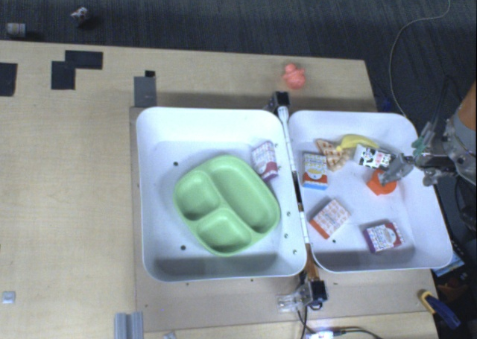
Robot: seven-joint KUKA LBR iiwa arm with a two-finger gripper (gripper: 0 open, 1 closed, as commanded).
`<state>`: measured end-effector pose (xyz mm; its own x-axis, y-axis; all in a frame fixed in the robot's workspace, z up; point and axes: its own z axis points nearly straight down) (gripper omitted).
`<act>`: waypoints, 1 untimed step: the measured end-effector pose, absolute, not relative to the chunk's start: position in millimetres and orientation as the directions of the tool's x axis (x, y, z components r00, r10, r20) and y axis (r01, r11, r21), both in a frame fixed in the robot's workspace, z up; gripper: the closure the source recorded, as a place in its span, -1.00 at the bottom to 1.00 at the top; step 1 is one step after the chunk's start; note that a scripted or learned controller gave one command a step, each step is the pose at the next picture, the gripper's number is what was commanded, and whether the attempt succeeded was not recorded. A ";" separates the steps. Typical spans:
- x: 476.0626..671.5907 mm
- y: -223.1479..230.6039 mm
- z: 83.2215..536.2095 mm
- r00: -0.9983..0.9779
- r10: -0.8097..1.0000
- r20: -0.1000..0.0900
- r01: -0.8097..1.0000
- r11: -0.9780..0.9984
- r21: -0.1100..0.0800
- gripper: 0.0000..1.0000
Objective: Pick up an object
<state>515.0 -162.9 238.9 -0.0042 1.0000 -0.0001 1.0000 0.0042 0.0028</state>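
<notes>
The right bin (426,218) holds several small things. A yellow banana (356,141) lies at the back beside a waffle-like piece (330,153) and a black-and-white carton (373,157). An orange object (382,188) sits by the right side. My gripper (393,173) reaches in from the right and hangs just over the orange object, touching or nearly touching its top. A red-and-white box (314,170), a checked packet (329,217) and a purple packet (383,236) lie nearer the front.
The left bin (160,144) carries a green divided plate (226,203) and a small packet (264,159) near the divider between the bins. A pink object (294,75) rests on the bench behind the bins. The arm's wrist (447,153) hangs over the right rim.
</notes>
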 end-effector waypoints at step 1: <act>527.8 -101.0 86.9 -0.004 1.000 0.000 1.000 0.004 0.010 -1.00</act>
